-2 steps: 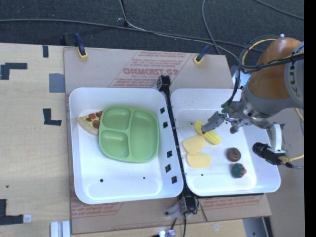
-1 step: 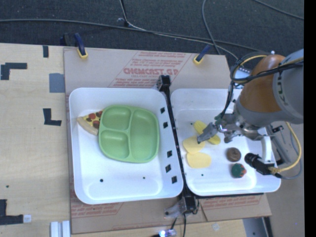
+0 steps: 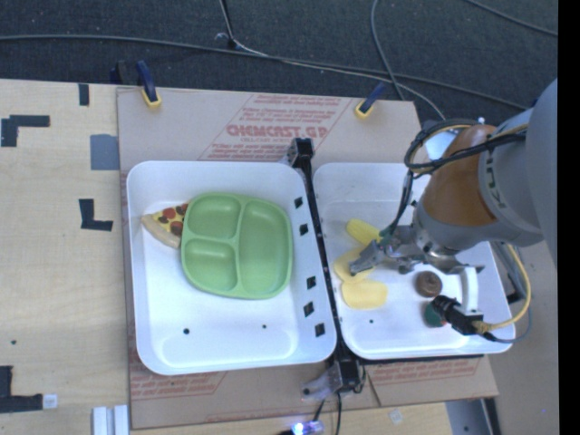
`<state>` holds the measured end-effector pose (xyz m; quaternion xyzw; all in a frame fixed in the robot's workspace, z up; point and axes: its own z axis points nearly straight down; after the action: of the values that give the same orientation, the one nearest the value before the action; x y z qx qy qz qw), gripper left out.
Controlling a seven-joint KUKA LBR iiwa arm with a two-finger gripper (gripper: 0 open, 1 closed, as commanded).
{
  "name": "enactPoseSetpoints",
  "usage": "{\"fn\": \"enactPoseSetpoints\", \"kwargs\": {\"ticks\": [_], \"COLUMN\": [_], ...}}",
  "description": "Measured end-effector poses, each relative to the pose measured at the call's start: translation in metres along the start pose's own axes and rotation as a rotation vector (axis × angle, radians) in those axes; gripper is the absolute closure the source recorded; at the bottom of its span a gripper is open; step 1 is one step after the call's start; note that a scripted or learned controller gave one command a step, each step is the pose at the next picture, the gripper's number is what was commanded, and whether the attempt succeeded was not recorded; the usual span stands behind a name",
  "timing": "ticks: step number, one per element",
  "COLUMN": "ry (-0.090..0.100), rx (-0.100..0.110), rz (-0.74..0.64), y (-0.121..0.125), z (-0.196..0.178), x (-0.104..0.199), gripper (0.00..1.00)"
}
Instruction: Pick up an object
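a: where is the gripper [image 3: 373, 256]?

b: low in the right white bin [image 3: 390, 338]. i cannot tell its jaws.

a: and the yellow soft pieces [image 3: 360, 290]?

b: just beside it, at seven o'clock, touching or nearly.

Red print on the brown cardboard sheet [image 3: 272, 125] under the bins, just above the left bin's top edge. Big line reads roughly "CHEMCAST GP", letters slanted, last part cut by a black clip. Smaller red lines above and below it, too blurred to read. More red print on the cardboard strip below the left bin, unreadable. No readable text on the bins, the green plate or the arm.
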<state>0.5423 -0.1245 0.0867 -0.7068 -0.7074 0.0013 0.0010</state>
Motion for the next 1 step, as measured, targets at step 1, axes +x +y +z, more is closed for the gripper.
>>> {"fn": "enactPoseSetpoints", "kwargs": {"ticks": [1], "ry": [0.001], "rx": [-0.001], "rz": [-0.001], "y": [0.0006], "z": [-0.0126], "x": [0.0006], "gripper": [1.00]}}
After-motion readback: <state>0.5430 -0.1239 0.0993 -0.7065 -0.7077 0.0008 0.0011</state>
